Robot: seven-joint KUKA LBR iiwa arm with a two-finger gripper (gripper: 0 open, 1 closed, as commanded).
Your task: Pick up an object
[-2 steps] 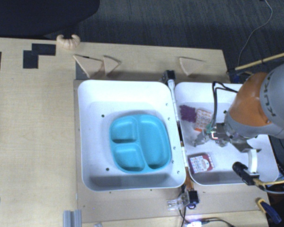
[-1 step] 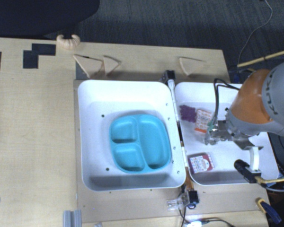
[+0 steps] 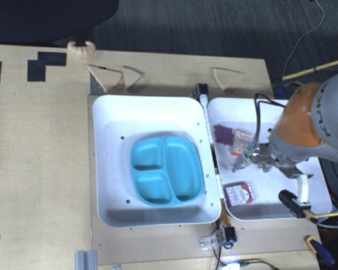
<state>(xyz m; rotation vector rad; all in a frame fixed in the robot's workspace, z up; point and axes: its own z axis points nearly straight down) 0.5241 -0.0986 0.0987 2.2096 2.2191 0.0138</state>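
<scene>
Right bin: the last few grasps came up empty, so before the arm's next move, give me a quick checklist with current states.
1. Gripper is over the right bin: ok.
2. Objects within reach: purple packet and clear packet beside the gripper, red packet nearer the front: ok.
3. Object between the fingers: cannot tell.
4. Finger opening: cannot tell.
5. Blue tray sits in the left bin, clear of the arm: ok.
</scene>
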